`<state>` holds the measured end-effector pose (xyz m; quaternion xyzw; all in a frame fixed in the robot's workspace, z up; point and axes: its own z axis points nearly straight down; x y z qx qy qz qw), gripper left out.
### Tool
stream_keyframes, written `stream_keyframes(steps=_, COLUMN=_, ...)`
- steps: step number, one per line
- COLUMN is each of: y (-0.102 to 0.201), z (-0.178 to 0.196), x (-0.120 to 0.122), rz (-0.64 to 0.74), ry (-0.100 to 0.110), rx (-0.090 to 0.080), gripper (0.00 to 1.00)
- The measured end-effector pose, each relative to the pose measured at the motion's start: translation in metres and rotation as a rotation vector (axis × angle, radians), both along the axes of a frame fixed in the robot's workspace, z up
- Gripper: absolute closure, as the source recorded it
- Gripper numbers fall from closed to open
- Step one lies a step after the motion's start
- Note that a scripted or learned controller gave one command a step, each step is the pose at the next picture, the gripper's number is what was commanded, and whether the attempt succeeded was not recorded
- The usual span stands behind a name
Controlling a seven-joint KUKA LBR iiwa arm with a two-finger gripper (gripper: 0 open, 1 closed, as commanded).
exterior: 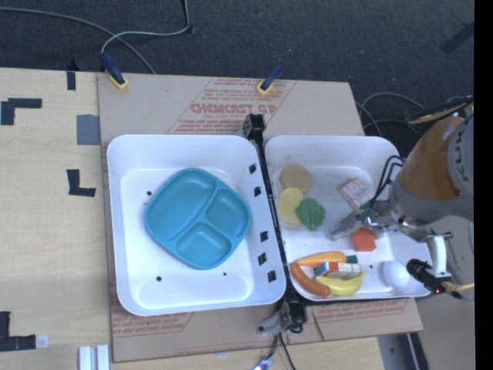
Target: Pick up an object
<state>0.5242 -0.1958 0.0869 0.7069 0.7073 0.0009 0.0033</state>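
Observation:
My gripper (356,223) hangs low in the right bin (331,146), just above and to the left of a small orange-red block (363,240). Nothing shows held in it. To its left lie a green broccoli piece (311,213), a yellow piece (290,204) and a tan disc (295,178). A pink and white packet (354,192) lies just behind the gripper. Along the bin's front edge are an orange carrot (323,258), a yellow banana (340,285), a reddish sausage (303,282) and a white egg (394,273).
The left bin (123,206) holds a blue divided plate (199,216). A black divider (264,199) runs between the two bins. The grey arm with its orange band (431,168) covers the right bin's right side. Cables lie behind the bench.

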Motion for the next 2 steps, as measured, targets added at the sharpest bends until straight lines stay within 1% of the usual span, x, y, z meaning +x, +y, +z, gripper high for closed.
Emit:
stream_keyframes(steps=1, y=-0.001, z=0.010, x=0.001, rz=-0.001, ry=-0.002, rx=-0.002, gripper=1.00)
stream_keyframes(steps=2, y=0.054, z=0.041, x=0.091, rz=0.002, ry=0.005, rx=0.004, gripper=1.00)
